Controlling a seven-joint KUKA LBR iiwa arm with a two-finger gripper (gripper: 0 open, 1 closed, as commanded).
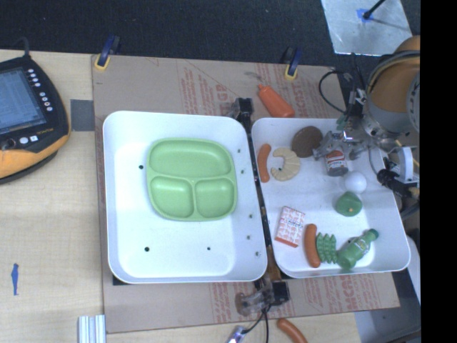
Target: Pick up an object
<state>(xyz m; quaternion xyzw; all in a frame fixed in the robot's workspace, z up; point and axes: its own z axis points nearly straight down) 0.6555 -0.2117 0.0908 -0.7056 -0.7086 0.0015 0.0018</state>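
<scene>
Down at the near edge, an orange sausage (291,329) lies on the counter (50,241). Right bin (400,263) carries a green bottle (357,248), white ball (355,183) and small can (336,162). Claw (341,143) sits right over that can; I can't tell its grip. Left bin (128,256) holds a green tray (191,179).
</scene>
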